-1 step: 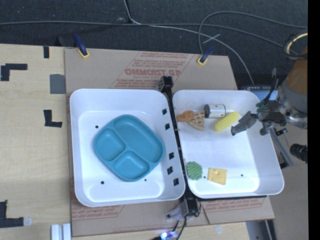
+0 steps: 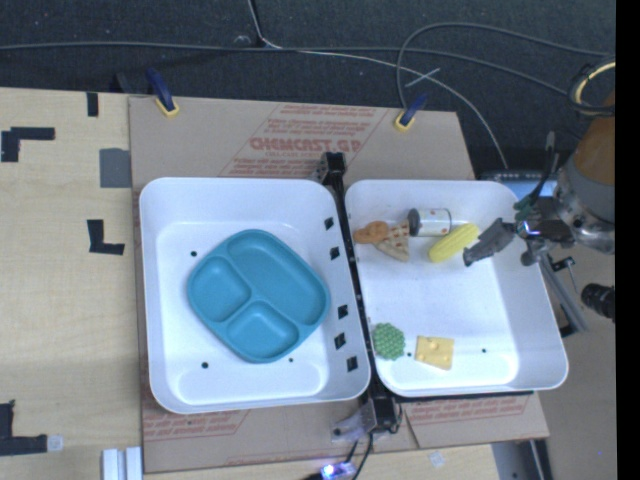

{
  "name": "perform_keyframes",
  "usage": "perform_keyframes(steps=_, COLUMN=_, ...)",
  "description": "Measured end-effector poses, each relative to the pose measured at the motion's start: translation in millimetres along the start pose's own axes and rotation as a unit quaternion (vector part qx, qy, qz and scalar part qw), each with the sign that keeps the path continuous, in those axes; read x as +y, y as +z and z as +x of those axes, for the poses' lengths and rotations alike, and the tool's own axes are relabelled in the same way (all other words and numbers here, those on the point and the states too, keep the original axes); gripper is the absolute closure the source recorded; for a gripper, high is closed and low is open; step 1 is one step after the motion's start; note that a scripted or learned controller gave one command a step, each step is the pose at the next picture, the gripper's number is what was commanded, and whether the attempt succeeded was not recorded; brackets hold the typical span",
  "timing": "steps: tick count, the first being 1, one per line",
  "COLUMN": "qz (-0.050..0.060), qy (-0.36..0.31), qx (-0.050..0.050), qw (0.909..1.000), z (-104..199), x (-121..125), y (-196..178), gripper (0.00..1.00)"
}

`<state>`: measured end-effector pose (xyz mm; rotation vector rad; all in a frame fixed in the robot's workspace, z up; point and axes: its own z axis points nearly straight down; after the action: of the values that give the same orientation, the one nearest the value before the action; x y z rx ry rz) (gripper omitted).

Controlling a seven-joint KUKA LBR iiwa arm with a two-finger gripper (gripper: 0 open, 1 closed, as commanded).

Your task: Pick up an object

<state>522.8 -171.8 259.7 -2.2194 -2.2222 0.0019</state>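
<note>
Gripper [image 2: 497, 238] hangs over the right bin [image 2: 520, 368], its dark fingers spread and holding nothing. Just left of it, almost touching one fingertip, lies the yellow corn cob [image 2: 453, 241], long axis running left-near to right-far. A short leftward, downward reach should suit.

My bench, seen from above

A light wooden benchtop [image 2: 60, 298] carries black tape marks [image 2: 100, 236], with a brown cardboard sheet [image 2: 300, 138] clipped on by two blue-and-yellow clamps [image 2: 163, 96]. Beyond the far edge I see dark carpet-like flooring [image 2: 130, 18] crossed by thin cables [image 2: 330, 53]. The lighting is even and soft.
</note>
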Motion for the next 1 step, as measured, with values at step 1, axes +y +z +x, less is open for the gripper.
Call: perform_keyframes(steps=1, qz=0.002, qy=0.000, qx=0.000, qw=1.0000, z=4.4, x=8.2, y=49.8, gripper=0.00)
